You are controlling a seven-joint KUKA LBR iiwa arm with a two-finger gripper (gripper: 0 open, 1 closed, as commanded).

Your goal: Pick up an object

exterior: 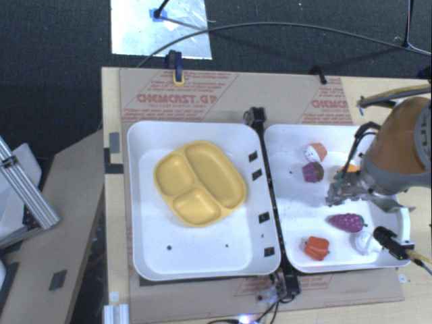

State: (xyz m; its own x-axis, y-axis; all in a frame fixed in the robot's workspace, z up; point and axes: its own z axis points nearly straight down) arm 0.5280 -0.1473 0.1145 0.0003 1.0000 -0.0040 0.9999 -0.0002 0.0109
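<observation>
In the right bin (290, 181), the gripper (337, 196) hangs just above a knobbly purple grape bunch (346, 222); I cannot tell how it is set. A yellow divided plate (200, 182) fills the left bin (145, 181).

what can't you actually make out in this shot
- Gripper: fingertips too small and dark in the camera view; open or shut unclear.
- Orange thing behind the gripper: mostly covered by the wrist.
- White object at the right bin's near corner: partly hidden by a black part, shape unclear.
- Arm: cut off by the right edge.
</observation>
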